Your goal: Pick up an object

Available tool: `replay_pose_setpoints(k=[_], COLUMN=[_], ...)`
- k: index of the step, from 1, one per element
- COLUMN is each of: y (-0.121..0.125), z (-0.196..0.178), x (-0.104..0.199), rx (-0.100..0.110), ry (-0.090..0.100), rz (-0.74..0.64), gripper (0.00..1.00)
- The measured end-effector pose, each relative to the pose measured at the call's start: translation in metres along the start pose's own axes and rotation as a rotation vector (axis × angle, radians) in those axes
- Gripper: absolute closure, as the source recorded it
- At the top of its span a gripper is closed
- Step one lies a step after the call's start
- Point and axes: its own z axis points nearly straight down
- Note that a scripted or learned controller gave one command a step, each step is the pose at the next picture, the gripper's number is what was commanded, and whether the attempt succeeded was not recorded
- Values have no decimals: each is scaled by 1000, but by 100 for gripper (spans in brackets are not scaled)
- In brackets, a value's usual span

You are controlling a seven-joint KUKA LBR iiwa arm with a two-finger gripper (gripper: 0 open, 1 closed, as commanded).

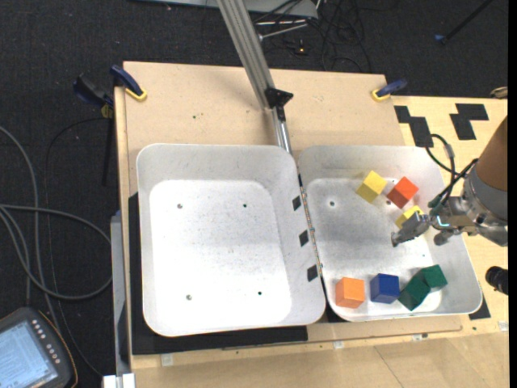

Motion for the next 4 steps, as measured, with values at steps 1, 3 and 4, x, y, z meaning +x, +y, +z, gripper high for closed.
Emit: replay_pose_setpoints(k=[1,3,4], y=[1,-4,-4], z=[-2,89,112], x=[0,-12,-12], rx=[-5,1,-3], ry=[-1,1,0], rz=[0,2,1], gripper=[0,0,0])
